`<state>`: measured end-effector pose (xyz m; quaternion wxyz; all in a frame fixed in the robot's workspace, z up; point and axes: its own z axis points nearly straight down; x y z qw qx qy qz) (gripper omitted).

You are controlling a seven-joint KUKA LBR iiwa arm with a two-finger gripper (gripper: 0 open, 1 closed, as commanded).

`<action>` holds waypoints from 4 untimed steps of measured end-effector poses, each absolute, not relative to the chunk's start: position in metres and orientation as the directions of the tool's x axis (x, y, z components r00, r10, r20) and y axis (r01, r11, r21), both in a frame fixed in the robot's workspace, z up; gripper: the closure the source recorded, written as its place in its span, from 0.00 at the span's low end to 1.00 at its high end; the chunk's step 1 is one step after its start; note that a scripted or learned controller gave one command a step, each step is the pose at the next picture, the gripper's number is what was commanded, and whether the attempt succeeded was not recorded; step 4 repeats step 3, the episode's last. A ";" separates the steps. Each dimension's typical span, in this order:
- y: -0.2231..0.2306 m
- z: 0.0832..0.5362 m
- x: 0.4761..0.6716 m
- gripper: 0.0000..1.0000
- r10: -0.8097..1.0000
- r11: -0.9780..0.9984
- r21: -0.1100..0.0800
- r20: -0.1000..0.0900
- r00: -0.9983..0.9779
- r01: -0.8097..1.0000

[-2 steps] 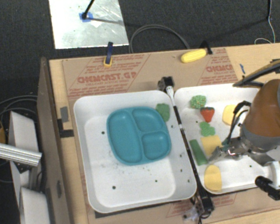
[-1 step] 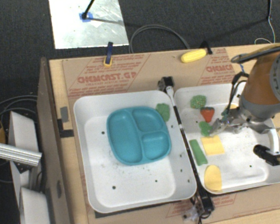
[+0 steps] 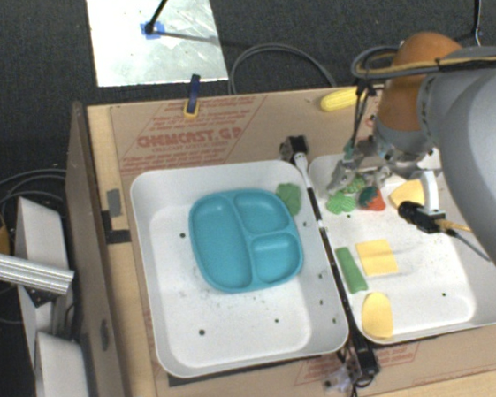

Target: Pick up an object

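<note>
Green piece (image 3: 341,202) lies in right bin (image 3: 438,305), just under gripper (image 3: 358,174); red bit (image 3: 374,202) touching beside it. Jaw state: cannot tell.

Best approach, judged: descend straight, close on green piece alone, avoid red bit.

Count: two bins; one blue tray (image 3: 244,240) in left bin (image 3: 179,334), well left of gripper; one green stick (image 3: 351,269) and yellow square (image 3: 378,257) nearer camera.

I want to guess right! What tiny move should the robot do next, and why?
Probably dip the gripper straight down a little. It hangs at the far end of the right bin, just above the small green piece and red piece, with nothing seen between its fingers.
</note>
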<state>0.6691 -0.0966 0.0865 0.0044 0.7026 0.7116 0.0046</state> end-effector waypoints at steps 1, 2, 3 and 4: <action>-0.102 0.096 0.664 1.00 1.000 0.010 0.002 -0.002 -0.010 1.000; -0.102 0.096 0.665 0.00 1.000 0.011 0.006 -0.002 -0.011 1.000; -0.134 0.084 0.666 0.00 1.000 0.000 0.000 -0.001 0.000 1.000; -0.134 0.084 0.666 0.00 1.000 0.000 0.000 -0.001 0.000 1.000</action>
